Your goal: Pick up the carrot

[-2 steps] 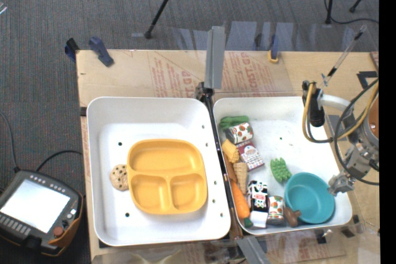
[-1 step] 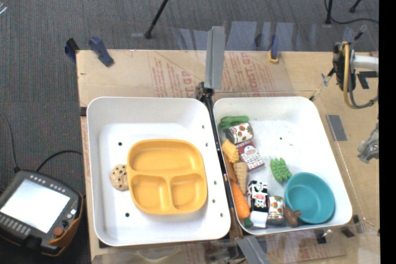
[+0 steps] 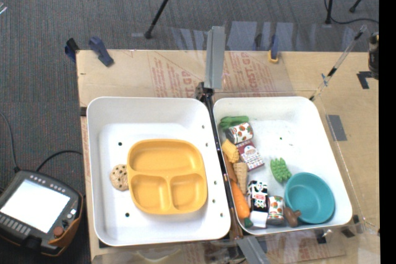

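Observation:
The carrot (image 3: 240,200) is orange with a small green top at its near end. It lies in the right bin (image 3: 309,111), along the left wall near the front corner. A waffle-coloured cone (image 3: 239,174) touches its far end, and a black-and-white cow carton (image 3: 258,196) lies right beside it.
The right bin also holds a teal bowl (image 3: 309,196), a green toy (image 3: 280,169), a corn piece (image 3: 229,149), small cans (image 3: 240,132) and a green vegetable (image 3: 232,121). In the left bin (image 3: 105,114) sit a yellow divided plate (image 3: 167,182) and a cookie (image 3: 119,177).

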{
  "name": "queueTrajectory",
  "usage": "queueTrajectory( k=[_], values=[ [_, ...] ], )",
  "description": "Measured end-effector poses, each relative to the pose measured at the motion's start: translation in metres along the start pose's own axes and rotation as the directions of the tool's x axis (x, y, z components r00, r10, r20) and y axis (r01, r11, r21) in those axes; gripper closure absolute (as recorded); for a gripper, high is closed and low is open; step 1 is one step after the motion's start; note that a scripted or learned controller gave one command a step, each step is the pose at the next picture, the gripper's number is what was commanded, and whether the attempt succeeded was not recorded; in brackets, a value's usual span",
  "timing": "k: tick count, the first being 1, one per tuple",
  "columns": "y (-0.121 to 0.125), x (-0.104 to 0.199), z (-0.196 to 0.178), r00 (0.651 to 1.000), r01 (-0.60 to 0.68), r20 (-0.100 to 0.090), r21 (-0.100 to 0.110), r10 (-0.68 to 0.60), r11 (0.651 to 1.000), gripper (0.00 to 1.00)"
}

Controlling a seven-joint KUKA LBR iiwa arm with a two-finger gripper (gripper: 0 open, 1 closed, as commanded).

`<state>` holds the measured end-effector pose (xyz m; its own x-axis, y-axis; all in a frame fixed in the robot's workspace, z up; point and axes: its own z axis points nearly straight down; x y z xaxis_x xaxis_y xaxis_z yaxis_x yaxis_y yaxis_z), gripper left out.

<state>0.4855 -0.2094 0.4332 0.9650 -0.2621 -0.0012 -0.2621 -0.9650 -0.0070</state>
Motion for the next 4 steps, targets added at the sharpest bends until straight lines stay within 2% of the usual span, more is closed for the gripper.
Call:
queueTrajectory(
  k=[1, 2, 4],
  values=[
    [-0.003, 0.011, 0.211, 0.999, 0.052, 0.013, 0.006, -0.052, 0.999, 1.00],
    [0.001, 0.002, 0.141, 0.998, 0.070, -0.002, -0.001, -0.070, 0.998, 1.00],
    [0.000, -0.002, 0.099, 0.997, 0.072, 0.000, 0.002, -0.072, 0.997, 1.00]
  ],
)
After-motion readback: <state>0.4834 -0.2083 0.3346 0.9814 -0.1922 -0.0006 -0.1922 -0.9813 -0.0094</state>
